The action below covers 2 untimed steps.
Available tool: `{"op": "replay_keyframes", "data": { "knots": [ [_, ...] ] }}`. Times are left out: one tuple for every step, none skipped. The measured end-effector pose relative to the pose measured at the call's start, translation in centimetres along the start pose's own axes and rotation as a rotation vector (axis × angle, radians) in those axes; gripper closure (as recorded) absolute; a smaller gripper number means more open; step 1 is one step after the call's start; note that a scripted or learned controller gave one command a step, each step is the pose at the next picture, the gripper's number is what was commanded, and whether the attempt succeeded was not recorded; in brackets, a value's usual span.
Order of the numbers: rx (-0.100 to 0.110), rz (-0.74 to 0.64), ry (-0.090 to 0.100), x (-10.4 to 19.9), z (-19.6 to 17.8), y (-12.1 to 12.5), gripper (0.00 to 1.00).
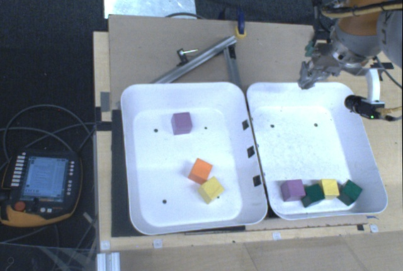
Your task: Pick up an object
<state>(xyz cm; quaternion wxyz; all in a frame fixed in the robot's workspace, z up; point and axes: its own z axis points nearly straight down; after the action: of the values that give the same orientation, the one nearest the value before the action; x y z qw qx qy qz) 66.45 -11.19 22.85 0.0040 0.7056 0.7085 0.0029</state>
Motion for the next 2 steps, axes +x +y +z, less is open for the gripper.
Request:
{"op": "replay_keyframes", "data": {
  "knots": [
    [0.004, -0.001, 0.001, 0.0, -2.2, 0.2, 1.00],
    [0.009, -0.005, 0.003, 4.6, -3.0, -2.2, 1.00]
  ]
}}
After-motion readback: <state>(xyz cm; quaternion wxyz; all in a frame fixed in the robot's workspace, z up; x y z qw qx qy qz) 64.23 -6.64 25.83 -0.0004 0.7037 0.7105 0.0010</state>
